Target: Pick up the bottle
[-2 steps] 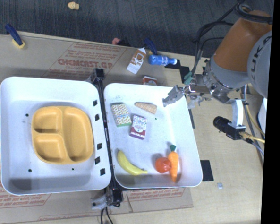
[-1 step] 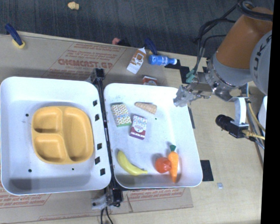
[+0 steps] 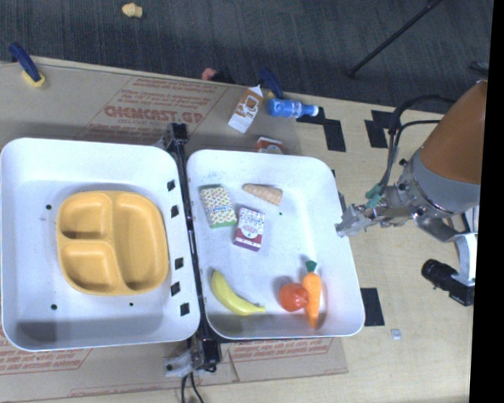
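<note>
You are at the approach step, with nothing lifted yet. The arm (image 3: 456,141) sits off the right side of the right bin (image 3: 337,270), and the gripper (image 3: 350,221) hovers just outside that bin's right rim over bare bench. You cannot tell from this angle whether it is spread or pressed together; nothing shows in it.

The bottle (image 3: 289,109) is not in either bin. It lies on its side on the bench beyond the right bin's far rim, near the far edge, its blue body pointing right toward a pale cap end. Just left of it lies a small carton (image 3: 246,109). I judge that your next move calls for carrying the gripper away from the bin's right rim, up past its far right corner, then lining up across the bottle's narrow width before coming down. The carton is close, so come in from the cap side or from above.

The left bin (image 3: 12,224), touching the right bin along a clipped seam, holds one yellow divided plate (image 3: 113,241).

The right bin holds, from larger to smaller: a banana (image 3: 233,294) near the front, an orange carrot (image 3: 312,298) near the front right, a red tomato (image 3: 292,298) touching the carrot's left side, a patterned box (image 3: 218,206) and a small red-and-white packet (image 3: 250,229) near the middle, and a tan bread piece (image 3: 262,192) toward the far rim.
</note>
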Motion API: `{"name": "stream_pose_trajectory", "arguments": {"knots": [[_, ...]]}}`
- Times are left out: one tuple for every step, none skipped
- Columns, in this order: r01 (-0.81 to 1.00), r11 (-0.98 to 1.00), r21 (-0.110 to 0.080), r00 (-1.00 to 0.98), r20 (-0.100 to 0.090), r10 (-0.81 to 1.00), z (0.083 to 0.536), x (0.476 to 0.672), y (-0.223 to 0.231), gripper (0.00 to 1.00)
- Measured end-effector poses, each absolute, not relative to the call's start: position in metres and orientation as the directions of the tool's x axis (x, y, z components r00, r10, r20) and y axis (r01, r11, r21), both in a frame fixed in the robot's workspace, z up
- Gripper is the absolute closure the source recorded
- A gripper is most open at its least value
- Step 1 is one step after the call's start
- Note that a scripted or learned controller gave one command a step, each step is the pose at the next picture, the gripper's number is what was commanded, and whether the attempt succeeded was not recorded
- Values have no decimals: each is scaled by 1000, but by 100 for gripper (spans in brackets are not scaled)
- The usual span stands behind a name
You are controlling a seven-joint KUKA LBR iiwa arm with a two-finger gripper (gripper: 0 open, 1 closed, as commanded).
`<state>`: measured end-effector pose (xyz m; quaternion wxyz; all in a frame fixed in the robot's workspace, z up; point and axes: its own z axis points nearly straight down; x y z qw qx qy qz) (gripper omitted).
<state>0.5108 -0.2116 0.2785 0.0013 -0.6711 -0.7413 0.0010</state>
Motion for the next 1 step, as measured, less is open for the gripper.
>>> {"name": "stream_pose_trajectory", "arguments": {"knots": [[1000, -21, -5, 21, 0, 1000, 201, 524, -211, 100]]}}
